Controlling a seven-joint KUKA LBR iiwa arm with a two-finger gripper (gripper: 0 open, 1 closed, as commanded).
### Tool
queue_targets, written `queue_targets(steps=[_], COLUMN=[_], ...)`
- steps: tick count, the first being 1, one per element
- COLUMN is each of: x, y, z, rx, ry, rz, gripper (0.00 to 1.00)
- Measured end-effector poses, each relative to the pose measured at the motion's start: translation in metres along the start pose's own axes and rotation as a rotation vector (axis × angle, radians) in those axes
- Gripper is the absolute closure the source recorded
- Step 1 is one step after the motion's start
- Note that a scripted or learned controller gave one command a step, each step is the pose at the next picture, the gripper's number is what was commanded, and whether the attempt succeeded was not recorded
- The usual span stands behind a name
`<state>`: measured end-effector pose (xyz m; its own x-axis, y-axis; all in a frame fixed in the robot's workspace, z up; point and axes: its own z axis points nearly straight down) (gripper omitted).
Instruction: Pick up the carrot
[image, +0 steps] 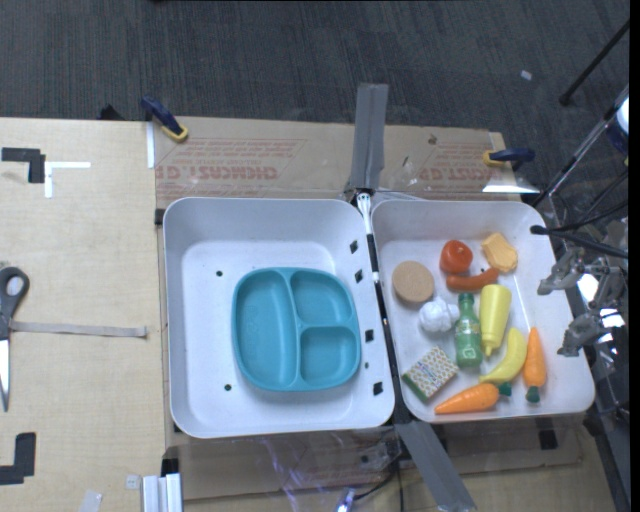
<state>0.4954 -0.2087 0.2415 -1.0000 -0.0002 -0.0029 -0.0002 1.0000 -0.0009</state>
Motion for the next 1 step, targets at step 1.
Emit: queue_targets(steps=[1], x=[0.0113], y=[-0.0125], z=[0.1482], rx=[0.000], ry=[-0.004], rz=[-0.093], gripper=[0.00])
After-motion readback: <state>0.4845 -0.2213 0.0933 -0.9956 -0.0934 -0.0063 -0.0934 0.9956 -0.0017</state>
